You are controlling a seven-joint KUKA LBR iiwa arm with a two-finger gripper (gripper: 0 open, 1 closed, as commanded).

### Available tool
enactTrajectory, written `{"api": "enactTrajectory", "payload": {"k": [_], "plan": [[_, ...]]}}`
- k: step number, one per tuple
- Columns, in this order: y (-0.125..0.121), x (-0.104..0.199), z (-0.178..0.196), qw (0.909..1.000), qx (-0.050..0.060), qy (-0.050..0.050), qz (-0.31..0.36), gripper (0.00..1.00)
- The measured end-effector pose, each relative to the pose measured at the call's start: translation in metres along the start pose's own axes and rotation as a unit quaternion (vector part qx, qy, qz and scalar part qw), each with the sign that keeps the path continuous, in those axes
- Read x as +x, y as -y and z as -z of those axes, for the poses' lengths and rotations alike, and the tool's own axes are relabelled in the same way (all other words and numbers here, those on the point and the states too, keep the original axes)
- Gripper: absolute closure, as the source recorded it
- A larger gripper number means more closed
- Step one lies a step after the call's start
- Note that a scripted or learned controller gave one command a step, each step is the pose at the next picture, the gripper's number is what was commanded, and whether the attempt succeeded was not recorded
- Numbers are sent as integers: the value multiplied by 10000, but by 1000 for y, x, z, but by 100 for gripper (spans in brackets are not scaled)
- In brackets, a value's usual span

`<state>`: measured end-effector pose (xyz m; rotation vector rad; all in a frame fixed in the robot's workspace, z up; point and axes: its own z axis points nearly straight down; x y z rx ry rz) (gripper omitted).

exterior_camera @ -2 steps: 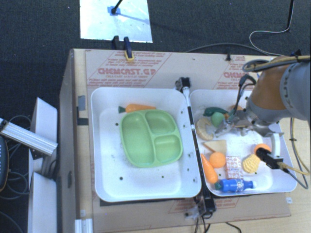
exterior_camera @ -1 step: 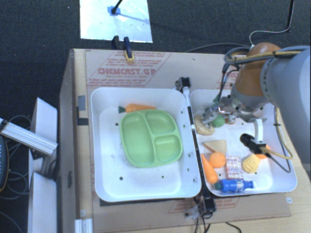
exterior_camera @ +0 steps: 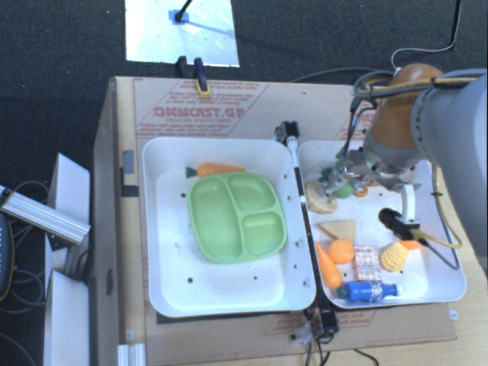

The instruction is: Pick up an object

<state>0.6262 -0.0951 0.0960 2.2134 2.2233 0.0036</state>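
A grey KUKA arm with an orange band (exterior_camera: 400, 120) reaches in from the right over the right-hand white bin (exterior_camera: 450, 277), its gripper (exterior_camera: 341, 175) lowered at the bin's far left corner above a pale, round, flat piece (exterior_camera: 320, 198) that may be a toy cookie or slice; the wrist and cabling crowd the spot, and I cannot tell whether the tool stands wide, narrow or closed on anything.

Nothing is visibly lifted, so the pick appears not yet done: a grasp and a raise are judged to remain.

If the pale round piece is the target, it lies flat against the bin's left wall, just beside the divider between the bins, and being roughly round it offers no clear long axis.

Other candidates lie nearer the front of the same bin: a tan wedge (exterior_camera: 339, 229), an orange ball (exterior_camera: 341, 251), a toy carrot (exterior_camera: 328, 267) with its length running along the left wall, a blue bottle (exterior_camera: 367, 290) lying on its side with its long axis left to right and its cap toward the right, and a yellow corn piece (exterior_camera: 393, 258).

In the left bin (exterior_camera: 164, 227) a green divided plate (exterior_camera: 238, 216) rests flat, with a second carrot (exterior_camera: 217, 169) just behind it.
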Motion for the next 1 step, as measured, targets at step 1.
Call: {"api": "enactTrajectory", "payload": {"k": [1], "plan": [[18, 63, 90, 10000, -4, -12, 6, 100]]}}
